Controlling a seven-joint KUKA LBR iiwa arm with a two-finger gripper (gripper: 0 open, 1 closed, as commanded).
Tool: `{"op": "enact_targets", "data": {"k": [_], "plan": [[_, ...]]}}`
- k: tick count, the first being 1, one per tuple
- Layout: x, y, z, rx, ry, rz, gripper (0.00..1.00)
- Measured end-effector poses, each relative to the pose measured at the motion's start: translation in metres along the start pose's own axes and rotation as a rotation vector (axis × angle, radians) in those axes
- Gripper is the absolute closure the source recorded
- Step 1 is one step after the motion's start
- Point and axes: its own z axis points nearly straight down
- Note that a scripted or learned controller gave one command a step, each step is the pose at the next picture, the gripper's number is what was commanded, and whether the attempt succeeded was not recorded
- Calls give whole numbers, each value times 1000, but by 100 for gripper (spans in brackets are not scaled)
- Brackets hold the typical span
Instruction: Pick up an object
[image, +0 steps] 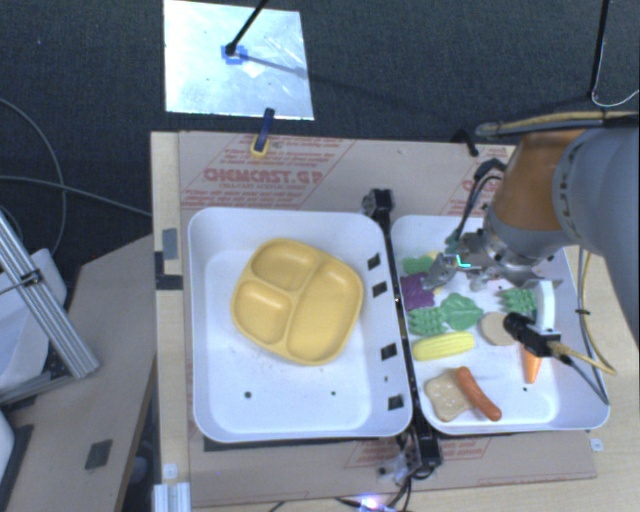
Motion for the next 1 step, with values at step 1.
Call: {"op": "enact_targets", "data": {"k": [1], "plan": [[-31, -51, 45, -7, 1, 8, 0]]}}
